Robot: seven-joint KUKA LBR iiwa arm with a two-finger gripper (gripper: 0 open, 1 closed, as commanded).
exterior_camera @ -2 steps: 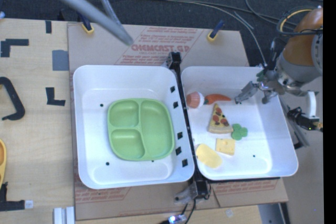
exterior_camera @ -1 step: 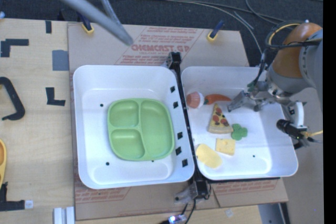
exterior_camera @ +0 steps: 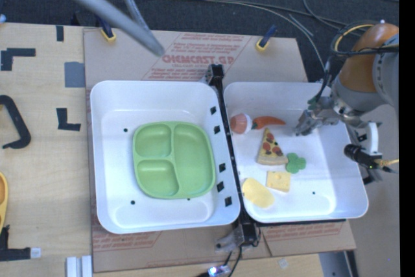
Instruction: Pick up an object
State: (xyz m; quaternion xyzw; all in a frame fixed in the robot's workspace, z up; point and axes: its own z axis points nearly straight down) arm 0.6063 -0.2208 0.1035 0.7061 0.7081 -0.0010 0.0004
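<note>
White bins sit side by side on the table: the left bin [exterior_camera: 110, 107] holds a green divided plate [exterior_camera: 173, 159]; the right bin [exterior_camera: 337, 198] holds toy food. From the right, the grey arm [exterior_camera: 363, 78] puts its jaws [exterior_camera: 307, 124] above the right bin's upper right area, near the carrot [exterior_camera: 268, 120]; whether they are spread cannot be told. Nearby lie a pizza slice [exterior_camera: 270, 148], yellow chip [exterior_camera: 258, 192], cheese cube [exterior_camera: 279, 181], green clover piece [exterior_camera: 296, 163] and radish [exterior_camera: 240, 123].
</note>
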